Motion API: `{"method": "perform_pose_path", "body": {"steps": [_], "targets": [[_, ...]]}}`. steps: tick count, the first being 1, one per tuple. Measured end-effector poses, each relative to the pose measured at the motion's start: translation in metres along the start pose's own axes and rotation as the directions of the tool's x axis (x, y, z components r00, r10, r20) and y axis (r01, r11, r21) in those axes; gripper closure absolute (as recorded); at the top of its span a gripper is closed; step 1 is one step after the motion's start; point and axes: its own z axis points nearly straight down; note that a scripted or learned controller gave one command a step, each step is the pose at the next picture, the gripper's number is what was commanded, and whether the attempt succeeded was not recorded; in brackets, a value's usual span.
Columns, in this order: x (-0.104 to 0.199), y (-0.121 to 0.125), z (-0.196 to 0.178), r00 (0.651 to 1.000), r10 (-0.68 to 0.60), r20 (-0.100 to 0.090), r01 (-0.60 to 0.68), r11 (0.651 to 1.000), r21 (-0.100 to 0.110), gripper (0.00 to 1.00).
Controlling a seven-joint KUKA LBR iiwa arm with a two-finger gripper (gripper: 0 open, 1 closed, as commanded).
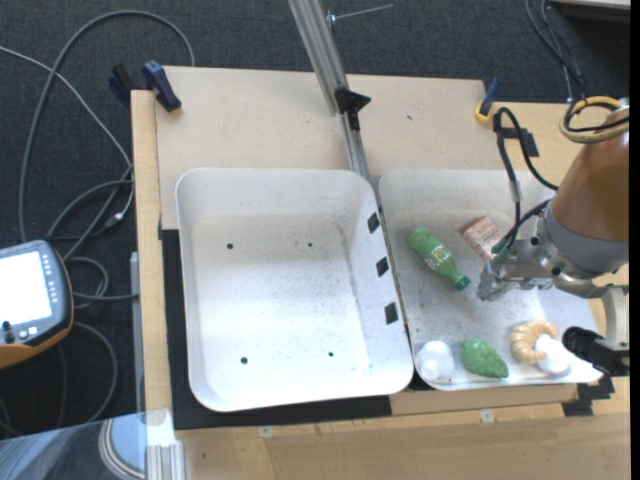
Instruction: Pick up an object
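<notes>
The right bin (400, 298) holds a green bottle (437, 257) lying on its side, a small pinkish packet (481, 233) near the back, a green leafy lump (484, 359), a white round piece (435, 359) and a tan ring with a white piece (536, 344) along the front. My gripper (492, 283) hangs low in this bin, just right of the bottle's blue cap and in front of the packet. Nothing shows between its tips.
The left bin (200, 208) stands beside it, with a slanted metal rail (325, 53) running along the shared edge. Cables (515, 148) trail over the bench at the back right. A handheld pendant (25, 298) lies on the floor at left.
</notes>
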Motion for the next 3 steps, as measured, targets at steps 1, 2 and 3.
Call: {"method": "perform_pose_path", "body": {"steps": [1, 2, 3], "targets": [[-0.002, 0.012, -0.055, 1.0, 0.0, 0.001, 0.0, 1.0, -0.002, 1.0], [0.037, 0.037, -0.057, 1.0, -0.004, -0.001, 0.004, 1.0, 0.002, 1.0], [0.09, 0.066, -0.045, 1.0, -0.005, -0.002, 0.005, 1.0, 0.004, 1.0]]}}
